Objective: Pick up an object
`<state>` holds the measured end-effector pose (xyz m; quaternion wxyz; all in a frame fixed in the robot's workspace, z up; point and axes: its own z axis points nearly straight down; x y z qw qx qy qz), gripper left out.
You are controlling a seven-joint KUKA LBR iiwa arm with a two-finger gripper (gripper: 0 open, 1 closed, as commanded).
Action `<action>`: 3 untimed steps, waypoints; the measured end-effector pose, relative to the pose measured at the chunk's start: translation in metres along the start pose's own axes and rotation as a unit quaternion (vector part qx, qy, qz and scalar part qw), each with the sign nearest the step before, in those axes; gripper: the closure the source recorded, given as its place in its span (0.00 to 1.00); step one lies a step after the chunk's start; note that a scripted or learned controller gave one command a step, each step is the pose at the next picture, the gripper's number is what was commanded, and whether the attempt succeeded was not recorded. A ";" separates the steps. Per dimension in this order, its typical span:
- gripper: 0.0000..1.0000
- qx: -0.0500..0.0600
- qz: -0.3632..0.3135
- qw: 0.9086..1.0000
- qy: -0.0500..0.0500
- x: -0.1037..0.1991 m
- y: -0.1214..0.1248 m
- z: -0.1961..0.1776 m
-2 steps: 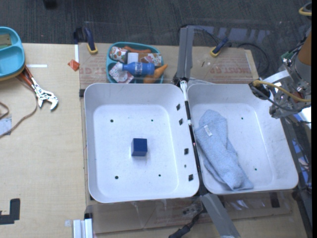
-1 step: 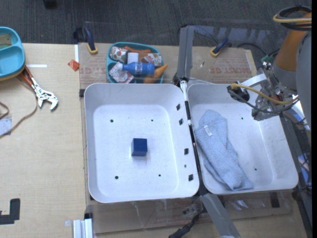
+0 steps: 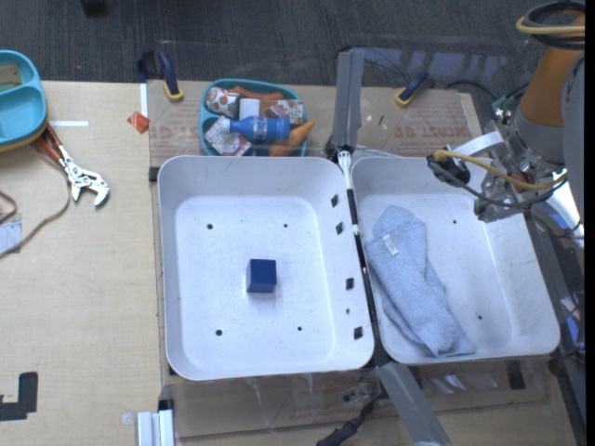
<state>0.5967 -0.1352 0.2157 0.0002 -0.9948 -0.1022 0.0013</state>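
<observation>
Two white bins sit side by side on the worktop [image 3: 84, 286] | left bin [image 3: 186, 342] has a small blue cube [image 3: 262, 275] near its middle | right bin [image 3: 521, 305] has a grey cloth [image 3: 414, 282] | tool [image 3: 497, 193] is above the right bin's far right edge | cannot tell its grip

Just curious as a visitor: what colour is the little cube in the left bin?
Dark blue. The cube shows clearly in the camera view, against the white bin.

Two bins [image 3: 172, 277], one block [image 3: 262, 275], one cloth [image 3: 414, 282]
</observation>
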 end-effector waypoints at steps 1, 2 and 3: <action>1.00 0.000 -0.018 1.000 0.000 -0.012 0.044 -0.001; 1.00 0.000 -0.038 0.999 0.000 0.005 0.038 0.008; 1.00 0.000 0.000 1.000 0.000 0.017 0.037 0.009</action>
